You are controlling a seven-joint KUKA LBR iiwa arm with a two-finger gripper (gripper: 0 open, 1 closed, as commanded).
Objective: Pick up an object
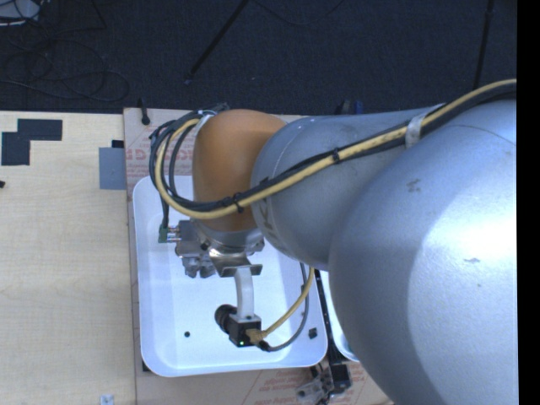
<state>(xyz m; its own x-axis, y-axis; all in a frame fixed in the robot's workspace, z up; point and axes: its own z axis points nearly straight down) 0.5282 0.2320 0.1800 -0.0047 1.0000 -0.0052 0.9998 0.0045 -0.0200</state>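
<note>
My gripper (213, 262) hangs low over the middle of the left white bin (160, 327), under the orange wrist band. The arm's grey bulk covers the bin's far half and whatever may lie under the gripper. I see no object between the fingers. A tiny dark speck (187, 336) lies on the bin floor near the front left. A small dark bit (312, 333) sits by the bin's right wall.
The arm hides nearly all of the right bin, leaving only a sliver of its rim (337, 340). Pale wooden bench (59, 268) stretches to the left of the bins. Dark patches (110, 167) mark the bench behind the left bin.
</note>
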